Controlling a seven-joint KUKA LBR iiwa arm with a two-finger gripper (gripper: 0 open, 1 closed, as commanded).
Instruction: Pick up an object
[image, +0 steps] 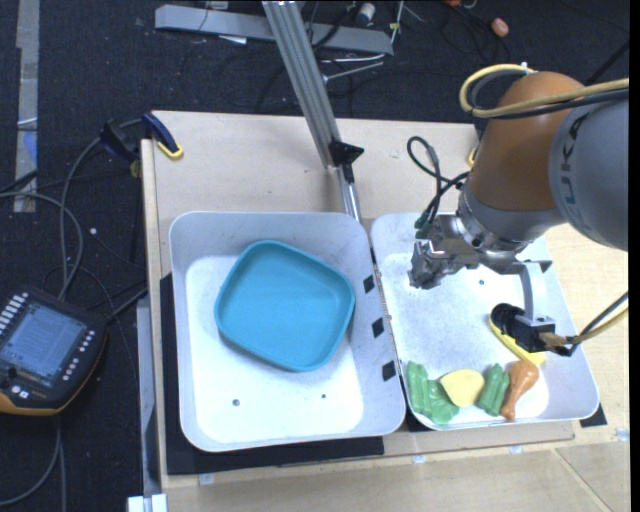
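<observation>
The two-finger gripper of the grey arm hangs over the back left part of the shallow white right-hand bin, above bare speckled floor, with nothing seen held in it; whether it is spread or pressed together cannot be told from this slant. The things to pick lie in a row along that bin's front rim, well apart from the gripper and toward the viewer from it. Closest, almost straight in front of the gripper, is a lumpy green plastic vegetable toy. A rounded pale yellow plastic piece touches it on the side away from the bin's left wall. Further along the row lies a smaller dark green plastic piece, then an orange-brown drumstick-shaped toy, the farthest of the four from the gripper. On the gripper's other side, across the wall between the bins, the shallow white left-hand bin holds a light blue square plastic dish with rounded corners, lying flat and turned at an angle. Beyond that, off the pale wooden bench, a handheld control pendant with a screen rests on the dark floor.
</observation>
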